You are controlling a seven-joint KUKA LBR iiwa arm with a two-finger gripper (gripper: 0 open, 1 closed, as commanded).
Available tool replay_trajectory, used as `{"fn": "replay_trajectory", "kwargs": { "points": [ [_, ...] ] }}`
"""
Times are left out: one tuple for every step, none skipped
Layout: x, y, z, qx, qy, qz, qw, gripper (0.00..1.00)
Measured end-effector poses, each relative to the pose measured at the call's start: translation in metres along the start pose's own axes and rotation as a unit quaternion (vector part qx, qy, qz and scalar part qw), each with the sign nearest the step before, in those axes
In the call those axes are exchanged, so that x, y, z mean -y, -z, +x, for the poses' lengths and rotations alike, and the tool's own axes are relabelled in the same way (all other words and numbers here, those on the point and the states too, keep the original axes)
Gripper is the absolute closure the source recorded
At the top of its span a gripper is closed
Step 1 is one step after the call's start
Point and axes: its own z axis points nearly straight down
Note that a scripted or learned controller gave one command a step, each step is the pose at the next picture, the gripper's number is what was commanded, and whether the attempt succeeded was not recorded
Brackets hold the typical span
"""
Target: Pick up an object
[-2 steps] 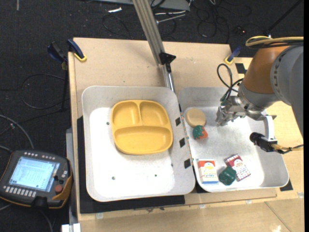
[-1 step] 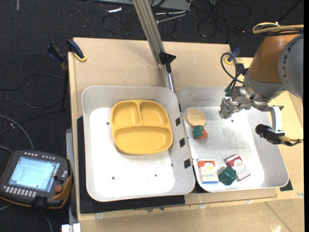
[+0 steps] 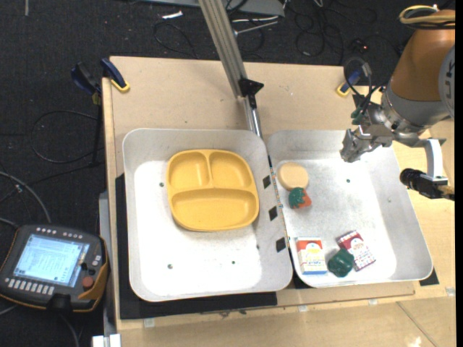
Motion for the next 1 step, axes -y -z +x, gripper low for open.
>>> {"fn": "replay_trajectory", "kwargs": {
  "points": [
    [-0.0019,0.0538,-0.0001,0.000,0.000,0.000,1.0000,1.00]
  ]
}}
